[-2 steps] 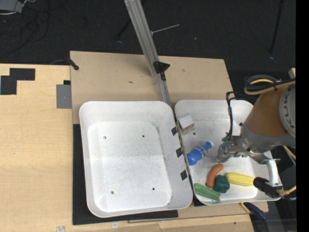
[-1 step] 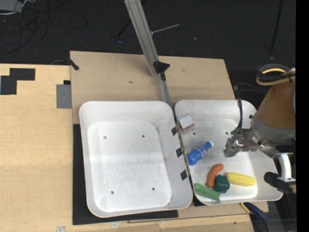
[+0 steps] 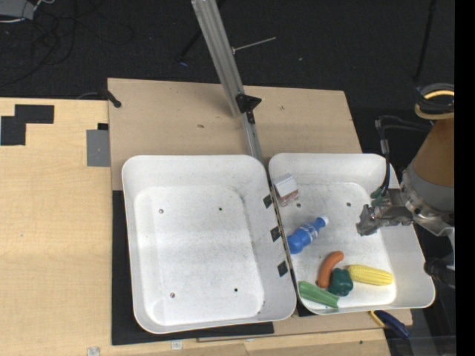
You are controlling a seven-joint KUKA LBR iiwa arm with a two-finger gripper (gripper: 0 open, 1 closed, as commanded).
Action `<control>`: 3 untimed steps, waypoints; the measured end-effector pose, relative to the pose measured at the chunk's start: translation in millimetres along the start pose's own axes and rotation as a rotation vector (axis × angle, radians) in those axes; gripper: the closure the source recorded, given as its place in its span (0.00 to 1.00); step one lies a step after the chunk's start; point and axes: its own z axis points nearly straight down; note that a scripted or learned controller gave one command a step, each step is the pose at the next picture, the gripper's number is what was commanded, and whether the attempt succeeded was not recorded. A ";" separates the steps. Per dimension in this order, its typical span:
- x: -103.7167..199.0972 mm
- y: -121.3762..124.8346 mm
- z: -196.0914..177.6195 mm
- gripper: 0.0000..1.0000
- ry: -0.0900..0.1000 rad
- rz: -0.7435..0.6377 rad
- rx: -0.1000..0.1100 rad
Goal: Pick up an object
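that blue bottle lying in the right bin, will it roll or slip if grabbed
The blue bottle lies on its side, so a nudge would probably roll it. Its rounded body looks smooth, so it may slip from a pinch. It seems small, likely light.

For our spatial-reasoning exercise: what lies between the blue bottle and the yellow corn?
In the camera view, the orange carrot lies between the blue bottle and the yellow corn.

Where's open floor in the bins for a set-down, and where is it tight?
The left bin offers bare floor from wall to wall. In the right bin, the far strip beyond the small box and blue bottle is free. Crowded: the near end, where orange piece, dark green piece, corn and green pod cluster, below the gripper.
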 end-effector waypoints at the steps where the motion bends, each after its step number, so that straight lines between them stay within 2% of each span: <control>1: -1.0 0.4 -17.4 1.00 0.000 -0.001 0.002; 3: 101.4 34.1 1.1 1.00 0.002 -0.005 0.005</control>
